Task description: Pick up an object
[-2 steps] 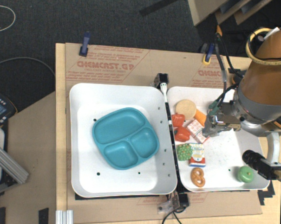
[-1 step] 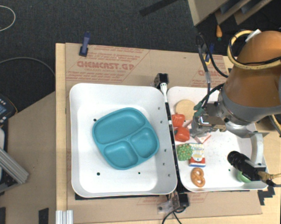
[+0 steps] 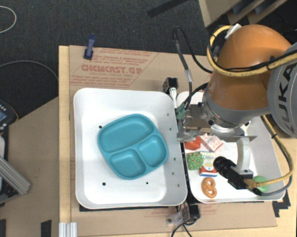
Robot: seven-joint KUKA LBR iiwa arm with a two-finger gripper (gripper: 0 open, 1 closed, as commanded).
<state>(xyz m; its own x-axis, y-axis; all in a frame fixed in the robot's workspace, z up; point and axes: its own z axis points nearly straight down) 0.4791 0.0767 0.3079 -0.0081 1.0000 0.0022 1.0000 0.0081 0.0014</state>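
Grey arm with orange band hung low over the right bin, pincer buried among small packets, a pretzel nearby, teal divided plate lay in left bin.

You look down from a single fixed camera mounted above the bench, tilted at a slant rather than straight overhead. The left bin sits squarely near the middle of your frame, its whole rim visible; the right bin lies toward the right side, largely covered by the arm, which enters from the right and looms close to the lens. Beyond the cardboard-topped bench, dark floor fills the top and left.
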